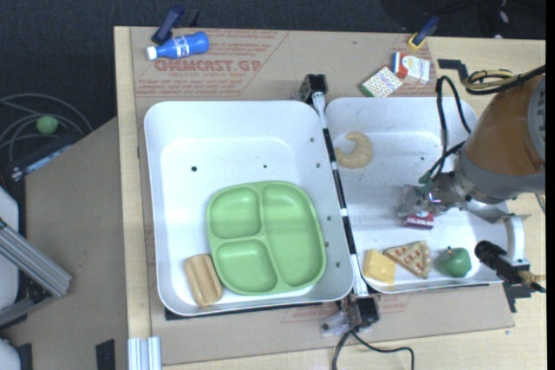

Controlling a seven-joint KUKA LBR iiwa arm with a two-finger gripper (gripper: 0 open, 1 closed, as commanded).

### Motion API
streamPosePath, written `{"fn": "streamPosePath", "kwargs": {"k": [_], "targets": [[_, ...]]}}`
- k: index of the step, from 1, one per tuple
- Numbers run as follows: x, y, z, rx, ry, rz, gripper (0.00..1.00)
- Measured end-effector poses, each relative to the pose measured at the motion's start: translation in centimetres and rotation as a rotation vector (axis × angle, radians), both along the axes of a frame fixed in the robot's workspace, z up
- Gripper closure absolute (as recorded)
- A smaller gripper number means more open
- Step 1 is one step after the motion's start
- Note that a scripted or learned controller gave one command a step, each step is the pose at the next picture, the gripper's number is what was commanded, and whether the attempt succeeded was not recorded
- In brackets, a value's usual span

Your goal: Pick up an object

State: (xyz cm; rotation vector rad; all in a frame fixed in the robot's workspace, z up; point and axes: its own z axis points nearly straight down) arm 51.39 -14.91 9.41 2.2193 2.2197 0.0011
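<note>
gripper (420,205) low in the right bin (381,113) — claw state: cannot tell. risk — it could nudge the small red item (419,222) aside, missing it.

two white bins — the left bin (165,186) holds one green divided plate (263,236) and one tan bread piece (202,279); the right bin (390,113), around the tool (420,204), holds one croissant (354,149), one yellow wedge (379,267), one pizza slice (410,257) and one green apple (452,262).

Red print on the cardboard sheet (260,56) reads roughly "GIEMCAST"; remainder illegible.
</note>
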Motion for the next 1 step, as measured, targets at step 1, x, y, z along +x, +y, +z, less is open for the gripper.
{"fn": "streamPosePath", "kwargs": {"k": [1], "targets": [[-1.18, 8.08, 9.11, 0.003, 0.0, 0.002, 1.0]]}}
